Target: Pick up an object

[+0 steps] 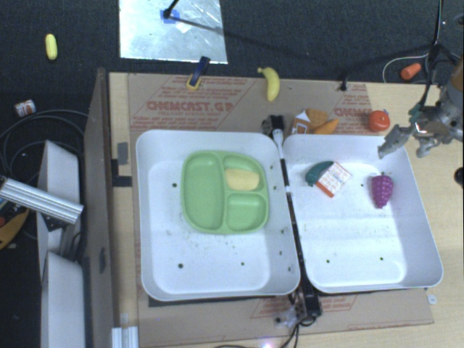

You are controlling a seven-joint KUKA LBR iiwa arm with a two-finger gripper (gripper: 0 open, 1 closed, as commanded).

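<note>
Purple grapes (382, 189) lie in the right bin (362, 259), right of a teal object (317, 171) and a red-and-white packet (333, 180). Above them, past the bin's far right rim, the gripper (407, 141) hangs with fingers apart, holding nothing; the arm is cut off.

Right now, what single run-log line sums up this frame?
gripper: open, over right bin's far-right corner | holding: nothing | nearest: purple grapes | left bin: green tray

We see a green divided plate (221, 194) with a yellow piece (242, 179), purple grapes (382, 188), a teal item (317, 171), two white bins (163, 267)
</note>
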